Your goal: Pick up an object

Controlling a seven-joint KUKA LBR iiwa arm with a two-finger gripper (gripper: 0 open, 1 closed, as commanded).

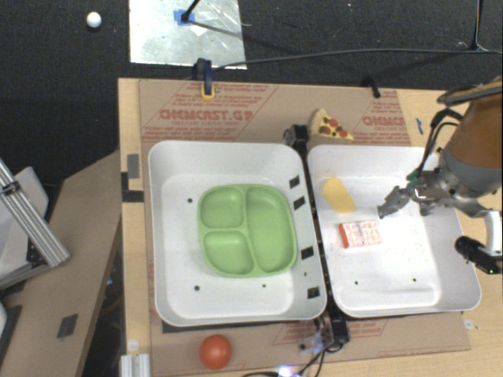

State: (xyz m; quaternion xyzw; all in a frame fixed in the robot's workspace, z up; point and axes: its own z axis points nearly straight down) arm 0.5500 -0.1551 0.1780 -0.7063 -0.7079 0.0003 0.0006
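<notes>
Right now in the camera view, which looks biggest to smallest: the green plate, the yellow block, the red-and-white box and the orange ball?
1. green plate, by far the biggest.
2-4. red-and-white box, yellow block and orange ball look about alike, so I can't rank them.

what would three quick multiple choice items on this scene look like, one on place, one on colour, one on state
1. Where does the divided tray lie?
A. left bin
B. right bin
C. on the cardboard outside the bins

2. What colour is the ball in front of the bins?
A. blue
B. orange-red
C. white

3. How does the gripper stand?
A. clamped on the tray
B. clamped on the ball
C. over the right bin, gripping nothing

Answers: 1 A, the tray fills the left bin. 2 B, it shows orange-red. 3 C, it hangs beside the yellow piece and red-and-white packet.
</notes>
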